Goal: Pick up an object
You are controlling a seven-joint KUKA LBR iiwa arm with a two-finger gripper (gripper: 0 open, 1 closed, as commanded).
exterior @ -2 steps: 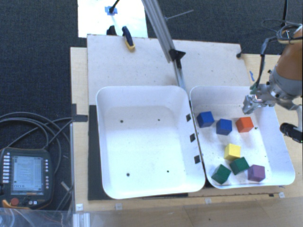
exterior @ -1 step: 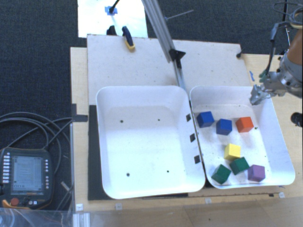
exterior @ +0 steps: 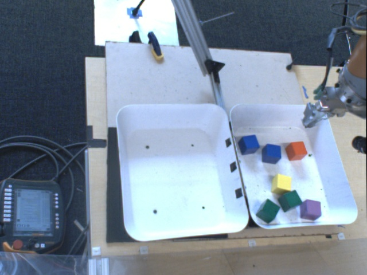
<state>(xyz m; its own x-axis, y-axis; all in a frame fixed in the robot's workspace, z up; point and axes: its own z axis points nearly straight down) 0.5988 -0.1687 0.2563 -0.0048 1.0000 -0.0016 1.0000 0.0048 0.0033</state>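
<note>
**Q:** Taking the right bin point(exterior: 338, 176) as the landmark, where does the gripper point(exterior: 312, 116) stand?

**A:** It hangs over the bin's far right rim, above the far right corner, entering from the right side of the view. The grey wrist and the orange band sit just outside the bin on that side. Nothing is seen between its fingers; whether they stand wide or narrow cannot be told from this slant.

**Q:** Where are the objects that could be picked up?

**A:** All lie inside the right bin. Across its middle runs a row of three: a blue cube point(exterior: 248, 144) nearest the bin's left wall, a second blue cube point(exterior: 272, 153) just beside it, and an orange cube point(exterior: 296, 150) toward the right wall. Nearer the bin's front lie a yellow cube point(exterior: 281, 183), a dark green cube point(exterior: 290, 200) touching or almost touching it, a second green cube point(exterior: 268, 211) close to the front left corner, and a purple cube point(exterior: 310, 209) toward the front right.

**Q:** Which cube is closest to the gripper?

**A:** The orange cube, though it lies apart from the gripper, toward the bin's middle.

**Q:** What adjoins the bin?

**A:** The left bin point(exterior: 129, 171) touches its left wall, and a teach pendant point(exterior: 31, 213) lies well beyond that, off the bench.
</note>
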